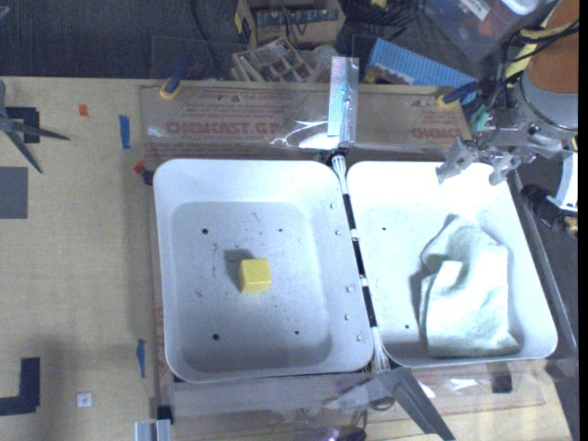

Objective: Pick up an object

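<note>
Hovering at the frame's upper right, your hand (476, 161) spreads its fingers, holding nothing. Left of center in the left bin (175, 191) sits a yellow block (255, 275), likely light and stiff; pinch opposite flat faces. A limp white cloth (470, 292) fills the right bin (386, 186).

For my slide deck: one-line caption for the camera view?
Gripper hovers above the right bin's far edge; white cloth lies inside, yellow block in the left bin.

Robotics lab — bins (175, 191), cable clutter (276, 7)
</note>
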You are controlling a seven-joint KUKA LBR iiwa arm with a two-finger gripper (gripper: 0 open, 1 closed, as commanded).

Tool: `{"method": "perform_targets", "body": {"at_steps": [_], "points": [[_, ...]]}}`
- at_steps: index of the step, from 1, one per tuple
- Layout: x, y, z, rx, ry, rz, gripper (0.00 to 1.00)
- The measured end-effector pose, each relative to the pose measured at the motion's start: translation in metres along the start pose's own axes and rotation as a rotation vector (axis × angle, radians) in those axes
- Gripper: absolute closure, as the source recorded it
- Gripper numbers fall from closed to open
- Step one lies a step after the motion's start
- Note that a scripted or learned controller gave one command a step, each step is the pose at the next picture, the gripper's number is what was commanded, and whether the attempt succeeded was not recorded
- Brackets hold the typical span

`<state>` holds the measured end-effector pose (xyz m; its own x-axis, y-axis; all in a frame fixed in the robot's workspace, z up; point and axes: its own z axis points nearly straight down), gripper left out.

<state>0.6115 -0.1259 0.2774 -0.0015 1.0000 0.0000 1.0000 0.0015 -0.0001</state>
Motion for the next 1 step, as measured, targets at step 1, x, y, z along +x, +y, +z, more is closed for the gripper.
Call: {"method": "perform_targets", "body": {"at_steps": [1], "points": [[0.0296,-0.0213,0.1622,0.000,0.000,0.035,0.00]]}}
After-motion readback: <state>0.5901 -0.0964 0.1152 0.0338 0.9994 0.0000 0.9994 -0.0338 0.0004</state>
